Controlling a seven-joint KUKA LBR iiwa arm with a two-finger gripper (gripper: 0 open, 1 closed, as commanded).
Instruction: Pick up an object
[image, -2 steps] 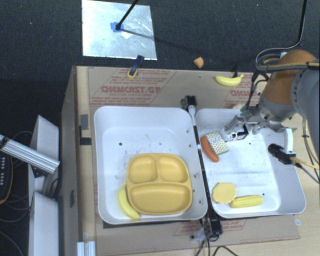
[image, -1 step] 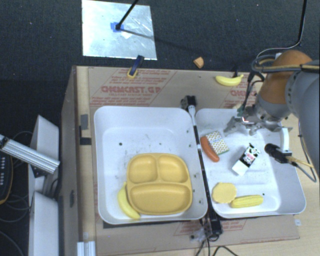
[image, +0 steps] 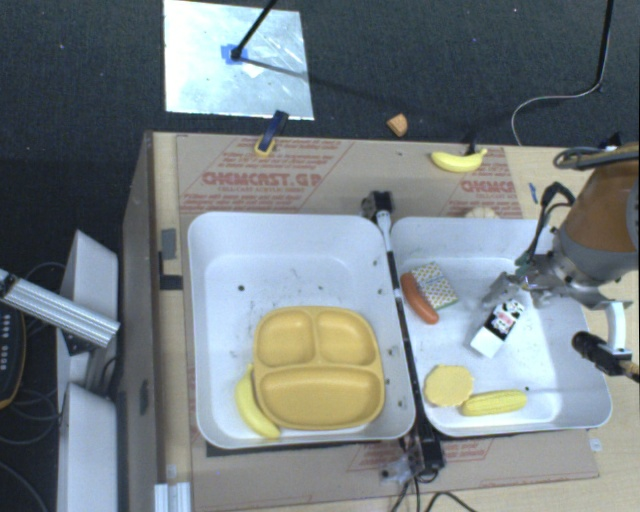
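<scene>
Ok, I see the gripper low over the right bin, right above a small white-and-black box; can't tell if jaws are apart or closed. Box lies on the bin floor w/ a hot dog nearby. Yellow tray + banana in left bin.

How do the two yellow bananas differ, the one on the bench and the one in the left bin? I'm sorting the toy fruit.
The small yellow banana on the cardboard bench top lies outside the bins; the yellow banana in the left bin looks larger. The first lies alone; the second is tucked against the yellow divided plate. Both are curved and yellow.
</scene>
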